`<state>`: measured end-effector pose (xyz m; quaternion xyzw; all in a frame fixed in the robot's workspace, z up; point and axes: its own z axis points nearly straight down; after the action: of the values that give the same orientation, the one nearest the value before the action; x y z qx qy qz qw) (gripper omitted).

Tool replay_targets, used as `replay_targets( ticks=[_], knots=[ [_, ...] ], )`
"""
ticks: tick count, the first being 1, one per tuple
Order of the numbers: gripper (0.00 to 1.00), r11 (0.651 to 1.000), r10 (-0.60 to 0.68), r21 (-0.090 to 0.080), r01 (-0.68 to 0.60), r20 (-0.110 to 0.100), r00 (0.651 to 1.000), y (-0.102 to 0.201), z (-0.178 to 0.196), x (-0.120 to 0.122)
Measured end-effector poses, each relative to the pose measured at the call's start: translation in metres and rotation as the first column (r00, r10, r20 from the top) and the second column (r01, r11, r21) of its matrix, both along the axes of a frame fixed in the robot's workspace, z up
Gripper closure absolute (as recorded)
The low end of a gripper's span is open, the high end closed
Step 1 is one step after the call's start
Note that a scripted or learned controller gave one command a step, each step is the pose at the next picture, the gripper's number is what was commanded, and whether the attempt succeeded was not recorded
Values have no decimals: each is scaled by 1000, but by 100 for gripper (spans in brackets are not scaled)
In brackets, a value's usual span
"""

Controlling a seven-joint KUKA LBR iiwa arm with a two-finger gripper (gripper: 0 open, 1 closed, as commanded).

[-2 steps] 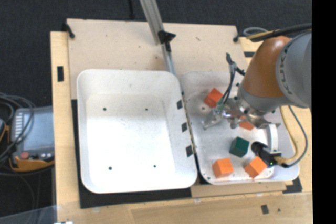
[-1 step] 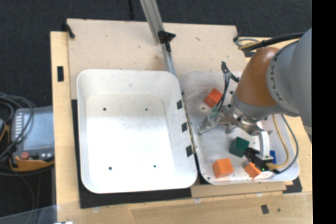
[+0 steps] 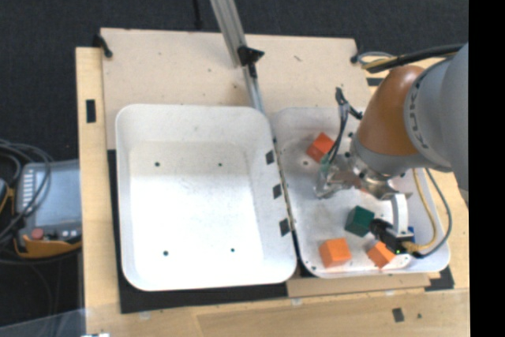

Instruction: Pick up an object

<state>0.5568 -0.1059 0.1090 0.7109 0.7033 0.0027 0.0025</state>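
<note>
The green block [image 3: 361, 220] lies in the right bin [image 3: 304, 264], just beside the pincer [image 3: 327, 184] — probably light, stiff, best pinched across flat sides. Three orange blocks — [image 3: 320, 147], [image 3: 334, 252], [image 3: 381, 255] — surround it. Whether the pincer is spread, I cannot tell. The left bin [image 3: 130, 170] adjoins on the bench [image 3: 158, 59].

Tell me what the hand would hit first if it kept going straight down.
Probably the bare white floor of the right bin. The hand points down between the orange block and the green block, though depth is unclear.
</note>
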Motion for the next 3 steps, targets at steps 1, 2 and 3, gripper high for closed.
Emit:
replay_targets(
  ticks=[1,2,3],
  knots=[
    [100,1000,14,0,-14,0,1000,7,60,5],
    [100,1000,15,0,-15,-1,1000,7,100,6],
    [100,1000,18,2,-18,-7,1000,54,100,7]
  ],
)
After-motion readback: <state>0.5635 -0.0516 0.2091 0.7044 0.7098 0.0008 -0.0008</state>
